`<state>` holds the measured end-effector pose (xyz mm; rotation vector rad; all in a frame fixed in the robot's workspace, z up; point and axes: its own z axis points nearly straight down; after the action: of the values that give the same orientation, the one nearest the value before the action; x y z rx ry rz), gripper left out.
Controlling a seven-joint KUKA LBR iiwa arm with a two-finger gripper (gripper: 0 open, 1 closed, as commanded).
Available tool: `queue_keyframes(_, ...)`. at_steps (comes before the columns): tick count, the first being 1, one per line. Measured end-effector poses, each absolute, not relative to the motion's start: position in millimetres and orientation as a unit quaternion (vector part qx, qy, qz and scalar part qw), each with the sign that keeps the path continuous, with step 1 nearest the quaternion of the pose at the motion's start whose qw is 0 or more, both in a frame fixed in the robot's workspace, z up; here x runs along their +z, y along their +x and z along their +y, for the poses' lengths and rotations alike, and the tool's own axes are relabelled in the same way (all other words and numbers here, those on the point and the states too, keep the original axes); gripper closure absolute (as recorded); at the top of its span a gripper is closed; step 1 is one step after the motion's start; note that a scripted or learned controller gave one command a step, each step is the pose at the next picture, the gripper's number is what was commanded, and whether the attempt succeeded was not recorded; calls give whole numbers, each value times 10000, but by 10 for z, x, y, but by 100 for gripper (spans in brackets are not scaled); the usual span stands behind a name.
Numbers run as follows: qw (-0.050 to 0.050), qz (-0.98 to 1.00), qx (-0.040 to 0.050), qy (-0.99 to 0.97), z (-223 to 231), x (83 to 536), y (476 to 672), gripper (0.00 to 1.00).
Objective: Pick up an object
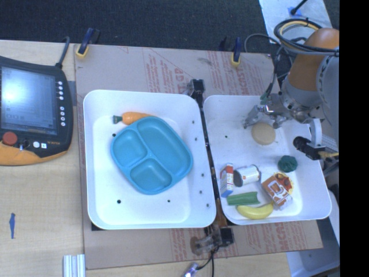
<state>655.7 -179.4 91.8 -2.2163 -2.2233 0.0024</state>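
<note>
A: Eyes on the right side of the frame, where the gripper [266,115] sits low over the upper part of the right bin [230,109], its two grey fingers splayed apart, open, with nothing between them.

B: Right beneath it, just below the fingertips, there's a pale tan round disc [264,135] flat on the bin floor. Touching or just above? Can't tell from up here.

A: Lower in that same bin, a cluster: a green lump [287,164] at the right, an orange and white carton [277,190] under it, and a small white can [248,175] beside a red and white tube [227,179].

B: Along the bottom edge, a green vegetable [242,198] lies just above a yellow banana [255,211].

A: Left bin [104,212] now: a blue divided plate [151,154] in the middle, tilted in the frame, with a carrot [131,118] peeking out at its upper left edge.

B: And at the far left, a pendant with a screen [31,111] rests on the bench.
</note>
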Motion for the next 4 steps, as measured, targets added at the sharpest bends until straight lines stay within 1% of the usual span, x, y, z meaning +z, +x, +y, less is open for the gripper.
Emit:
queue_keyframes(2, 17, -7085, 22, -7057, -1717, 916, 6225, 0)
queue_keyframes(3, 7, -7078, 8, -7064, -2093, 923, 6501, 0)
queue_keyframes(4, 18, -7094, 20, -7049, -1463, 915, 6030, 0)
